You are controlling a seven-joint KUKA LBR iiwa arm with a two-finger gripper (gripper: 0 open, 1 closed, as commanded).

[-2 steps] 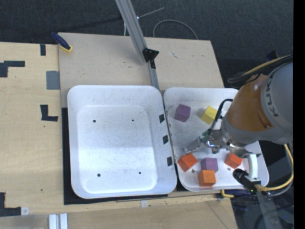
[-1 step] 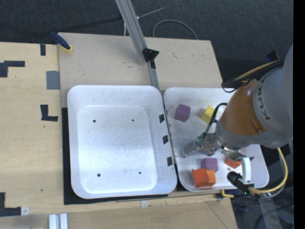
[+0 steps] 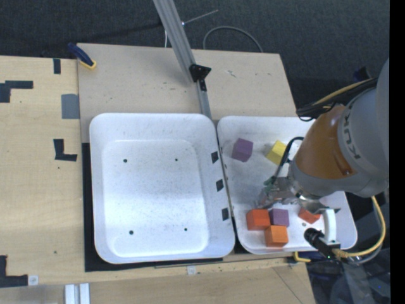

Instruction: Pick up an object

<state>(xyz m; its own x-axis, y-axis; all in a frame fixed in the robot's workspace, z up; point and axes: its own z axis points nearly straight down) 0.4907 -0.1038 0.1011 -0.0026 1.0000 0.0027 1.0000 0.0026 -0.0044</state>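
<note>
My gripper (image 3: 276, 194) is low in the right bin (image 3: 253, 126), under the orange-banded wrist. Just below it lie an orange cube (image 3: 257, 219), a small purple cube (image 3: 280, 218) and a second orange cube (image 3: 276, 235), close together at the bin's front. A red piece (image 3: 309, 217) shows beside them, partly hidden by the arm. Farther back sit a larger purple cube (image 3: 242, 149) and a yellow block (image 3: 276, 151), the latter partly covered by the arm. Whether anything is held is hidden from this view.
The left bin (image 3: 101, 128) stands beside the right one, sharing a wall. A slanted metal pole (image 3: 177, 30) runs down to the bins' back edge. A blue-and-yellow tool (image 3: 82, 56) lies at the bench's far left corner. Cables hang at the right.
</note>
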